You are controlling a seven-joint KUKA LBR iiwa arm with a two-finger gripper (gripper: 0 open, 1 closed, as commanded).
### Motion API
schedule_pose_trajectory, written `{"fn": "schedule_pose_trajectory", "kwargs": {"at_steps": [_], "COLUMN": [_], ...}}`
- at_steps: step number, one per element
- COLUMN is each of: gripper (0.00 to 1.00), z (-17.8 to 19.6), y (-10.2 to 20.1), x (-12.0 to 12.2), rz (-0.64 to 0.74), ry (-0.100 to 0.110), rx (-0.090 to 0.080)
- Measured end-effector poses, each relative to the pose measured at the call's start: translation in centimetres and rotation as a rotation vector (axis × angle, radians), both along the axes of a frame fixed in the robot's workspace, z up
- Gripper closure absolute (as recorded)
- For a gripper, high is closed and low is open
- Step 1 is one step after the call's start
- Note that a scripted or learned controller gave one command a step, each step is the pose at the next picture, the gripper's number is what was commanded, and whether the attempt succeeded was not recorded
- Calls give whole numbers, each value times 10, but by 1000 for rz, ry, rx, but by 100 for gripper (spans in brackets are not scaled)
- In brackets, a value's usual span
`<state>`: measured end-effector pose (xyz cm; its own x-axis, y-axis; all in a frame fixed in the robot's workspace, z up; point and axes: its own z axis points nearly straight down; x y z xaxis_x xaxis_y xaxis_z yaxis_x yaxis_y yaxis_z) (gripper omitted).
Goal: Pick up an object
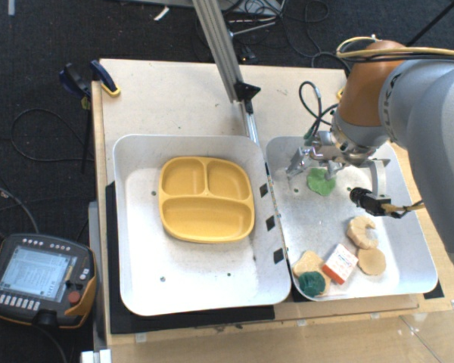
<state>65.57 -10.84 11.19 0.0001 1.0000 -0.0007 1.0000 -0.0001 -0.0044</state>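
The camera view looks down at a slant on a pale, matte bench that carries two shallow white bins side by side, both with rounded corners and smooth, slightly glossy walls. The left bin holds a yellow plastic tray, a rounded rectangle moulded into three compartments, two small ones along the far side and one long one along the near side. The right bin holds the loose objects. A soft-looking, lumpy light green object lies in the far part of this bin, directly beneath the metallic gripper, which hangs over it on the grey arm with its orange band; the gripper's lower end appears to meet the top of the green object, but whether the fingers are spread or closed around it I cannot tell, since the wrist hides them from above. Toward the near right of the same bin sit two tan, biscuit-like pieces: a curved, bitten-looking one and a flat round one just beside it. Next to them lies a small white and orange box, tilted on its side, and just left of that a tan spongy block touches a dark green, rough-textured lump at the bin's near edge. A grey teach pendant with a screen rests on the dark floor at lower left.
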Motion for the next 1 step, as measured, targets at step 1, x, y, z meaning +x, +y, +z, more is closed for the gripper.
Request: {"fn": "schedule_pose_trajectory", "kwargs": {"at_steps": [1], "gripper": [0], "z": [-16], "y": [0], "x": [1], "rz": [1], "ry": [-6], "rx": [-1]}}
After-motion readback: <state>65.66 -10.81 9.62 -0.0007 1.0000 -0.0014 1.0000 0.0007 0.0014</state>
